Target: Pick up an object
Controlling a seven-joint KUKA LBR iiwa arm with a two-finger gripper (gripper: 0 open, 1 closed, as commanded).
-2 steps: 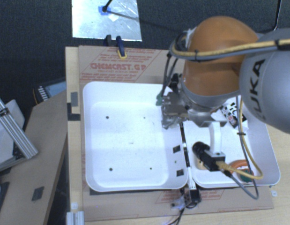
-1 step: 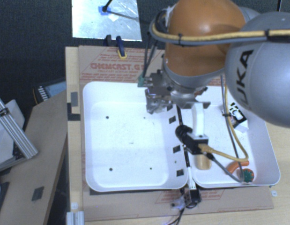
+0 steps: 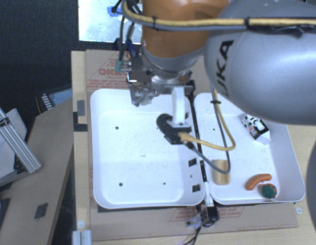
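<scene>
A cardboard-covered bench is carrying two white bins side by side against a dark backdrop. The arm is reaching in from the right and hanging over the far edge of the left bin, with its gripper pointing down near that bin's back wall. Whether the gripper is apart or together cannot be told from this angle, and nothing is showing in its grasp.

The candidate objects are all lying in the right bin. A black-and-white packet is lying toward the far right. A tan piece is lying near the dividing wall. An orange piece is lying just beside a green ball at the near corner. All four are sitting well apart from the gripper.

Progress, as judged here: the pick is not yet made — the approach, the closing on one object and the lift are all remaining.
</scene>
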